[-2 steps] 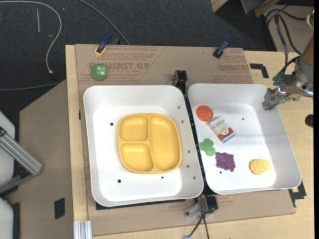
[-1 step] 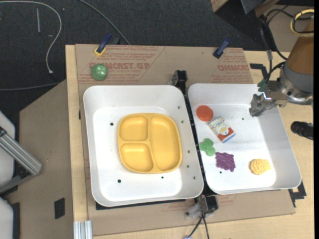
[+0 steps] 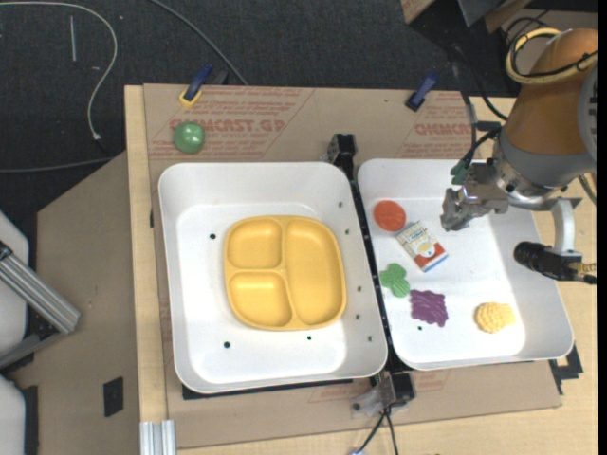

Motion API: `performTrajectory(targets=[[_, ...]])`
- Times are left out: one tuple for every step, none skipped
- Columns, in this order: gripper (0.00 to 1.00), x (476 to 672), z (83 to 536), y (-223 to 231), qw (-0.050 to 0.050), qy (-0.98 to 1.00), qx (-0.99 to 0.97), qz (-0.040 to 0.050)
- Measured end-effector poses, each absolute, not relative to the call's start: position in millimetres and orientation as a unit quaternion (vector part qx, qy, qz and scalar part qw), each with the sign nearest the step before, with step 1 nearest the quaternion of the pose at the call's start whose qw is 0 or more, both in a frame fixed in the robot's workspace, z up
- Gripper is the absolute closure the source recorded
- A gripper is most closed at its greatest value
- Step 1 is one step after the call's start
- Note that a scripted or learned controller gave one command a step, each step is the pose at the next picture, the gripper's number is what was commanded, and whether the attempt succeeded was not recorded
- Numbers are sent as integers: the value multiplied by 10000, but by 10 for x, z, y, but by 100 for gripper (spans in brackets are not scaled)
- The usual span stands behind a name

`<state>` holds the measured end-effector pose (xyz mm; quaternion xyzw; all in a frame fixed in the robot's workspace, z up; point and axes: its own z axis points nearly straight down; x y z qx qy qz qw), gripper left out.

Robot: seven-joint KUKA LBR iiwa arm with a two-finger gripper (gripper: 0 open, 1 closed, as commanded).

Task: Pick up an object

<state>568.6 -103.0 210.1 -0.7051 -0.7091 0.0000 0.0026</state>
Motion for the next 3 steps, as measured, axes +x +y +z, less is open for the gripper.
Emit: performTrajectory(targets=[[100,5672,2070,-545,22,-7091,-7051,-3],[100,5476,2111,-17,26,-7089,-7053,4],[100,5483,2229,453,4,-7093,-7049,-15]])
